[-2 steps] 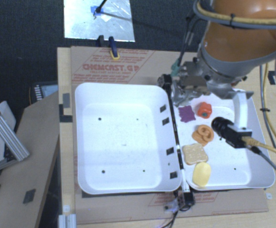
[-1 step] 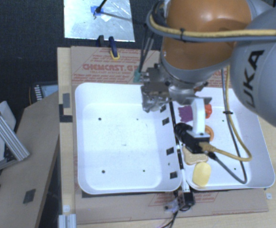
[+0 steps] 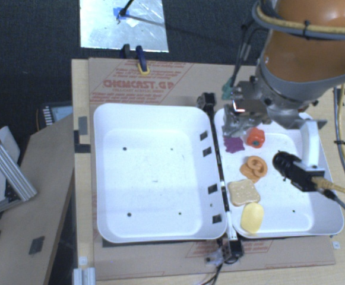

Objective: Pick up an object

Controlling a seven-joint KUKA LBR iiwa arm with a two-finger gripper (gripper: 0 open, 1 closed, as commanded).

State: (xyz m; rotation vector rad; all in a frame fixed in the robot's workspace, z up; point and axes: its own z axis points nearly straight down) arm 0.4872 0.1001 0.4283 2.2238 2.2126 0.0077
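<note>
Where the far left corner of the right shallow white plastic bin [image 3: 323, 218] lies, shows a metal two-finger gripper [image 3: 234, 125] hanging low just above a small purple toy piece [image 3: 234, 145], probably lined up to descend on it. Cannot tell whether released or clenched; nothing visibly grasped. Shows, nearer, a loose orange pretzel-shaped toy [image 3: 255, 167], tan bread-slice toy [image 3: 243, 192] and yellow oval toy [image 3: 252, 217], likely alternative targets.

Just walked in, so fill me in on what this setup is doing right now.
A grey robot arm reaches in over the right bin, its hand lowered at the far end above a purple piece. Beside it lie an orange-red toy, a pretzel, a toast slice and a yellow piece. Nothing is visibly lifted yet. The left bin sits alongside.
</note>
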